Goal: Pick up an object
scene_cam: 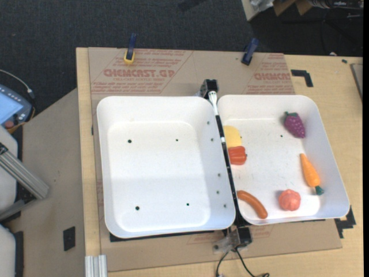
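The right bin (271, 109) holds several toy foods. A purple bunch of grapes (294, 124) lies near its far right corner. An orange carrot (310, 173) rests along the right wall. A red tomato-like ball (289, 199) sits near the front right. An orange-red sausage (252, 203) lies at the front left. A yellow piece (232, 135) and a red-orange pepper (237, 155) sit against the left wall, touching each other.
The left bin (109, 154) sits beside the right one, their walls meeting along a black clip strip (220, 140). Both rest on a cardboard sheet (173, 68) held by a yellow-blue clamp (130, 51) and a blue clamp (249, 51).
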`<state>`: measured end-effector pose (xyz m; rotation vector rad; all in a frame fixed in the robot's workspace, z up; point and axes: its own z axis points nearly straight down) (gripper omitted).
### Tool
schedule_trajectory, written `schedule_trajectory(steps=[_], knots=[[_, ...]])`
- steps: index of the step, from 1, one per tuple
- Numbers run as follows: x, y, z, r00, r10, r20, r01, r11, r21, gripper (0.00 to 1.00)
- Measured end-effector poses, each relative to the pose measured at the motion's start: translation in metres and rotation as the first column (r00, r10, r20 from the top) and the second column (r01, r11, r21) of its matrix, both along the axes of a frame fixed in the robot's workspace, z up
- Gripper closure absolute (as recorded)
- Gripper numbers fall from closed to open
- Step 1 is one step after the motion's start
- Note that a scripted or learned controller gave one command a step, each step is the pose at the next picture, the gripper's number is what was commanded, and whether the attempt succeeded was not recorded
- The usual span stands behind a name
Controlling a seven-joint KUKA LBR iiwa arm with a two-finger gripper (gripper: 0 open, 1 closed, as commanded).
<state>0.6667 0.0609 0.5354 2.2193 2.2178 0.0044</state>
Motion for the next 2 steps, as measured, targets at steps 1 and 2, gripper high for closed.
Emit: schedule_trajectory(steps=[1,2], knots=[[0.0,0.0085,0.0,1.0,0.0,0.0,0.0,1.0,0.0,1.0],[0.0,0.0159,0.0,1.0,0.0,0.0,0.0,1.0,0.0,1.0]])
